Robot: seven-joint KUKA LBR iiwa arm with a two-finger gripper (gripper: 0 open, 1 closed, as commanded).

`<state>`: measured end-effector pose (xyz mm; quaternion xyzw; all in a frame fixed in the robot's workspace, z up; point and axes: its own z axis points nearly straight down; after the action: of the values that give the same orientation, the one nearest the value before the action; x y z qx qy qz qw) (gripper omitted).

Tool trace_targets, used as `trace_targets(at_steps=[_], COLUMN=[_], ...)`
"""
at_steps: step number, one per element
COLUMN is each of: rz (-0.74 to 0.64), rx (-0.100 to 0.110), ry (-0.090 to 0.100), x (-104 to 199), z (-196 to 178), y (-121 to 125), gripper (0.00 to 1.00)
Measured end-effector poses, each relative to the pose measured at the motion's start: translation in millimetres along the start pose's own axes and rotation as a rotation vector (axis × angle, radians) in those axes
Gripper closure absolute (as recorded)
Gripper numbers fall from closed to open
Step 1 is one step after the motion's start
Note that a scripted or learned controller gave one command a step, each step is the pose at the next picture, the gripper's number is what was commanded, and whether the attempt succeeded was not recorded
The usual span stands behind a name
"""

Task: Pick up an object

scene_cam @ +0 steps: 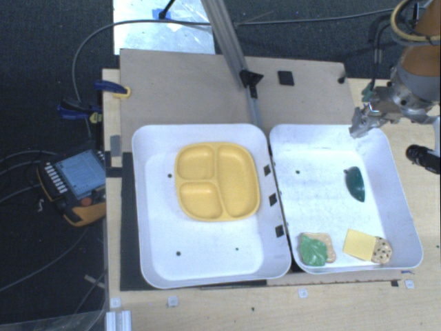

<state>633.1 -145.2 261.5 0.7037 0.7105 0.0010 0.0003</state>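
Observation:
The right bin (313, 143) holds a dark green curved object (355, 183) near its right side, a green item on a tan cracker-like piece (315, 249) at the front, and a yellow block with a dotted brown end (366, 247) at the front right. My gripper (361, 127) hangs over the bin's back right corner, above and behind the dark green object, with nothing seen between its fingers.
The left bin (155, 254) holds a yellow divided plate (216, 181). A slanted metal pole (227, 36) crosses the back of the bench. Clamps (103, 88) and a handheld pendant (74, 185) lie off the bench's left side.

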Motion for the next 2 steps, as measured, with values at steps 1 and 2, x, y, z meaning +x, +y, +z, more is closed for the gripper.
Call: trace_targets(at_steps=[1,2], rz=[0.0,0.0], rx=[0.001,0.003], ry=[0.0,0.001], x=[60.4,108.3], z=[0.8,15.9], y=[-17.2,-28.6], gripper=[1.0,1.0])
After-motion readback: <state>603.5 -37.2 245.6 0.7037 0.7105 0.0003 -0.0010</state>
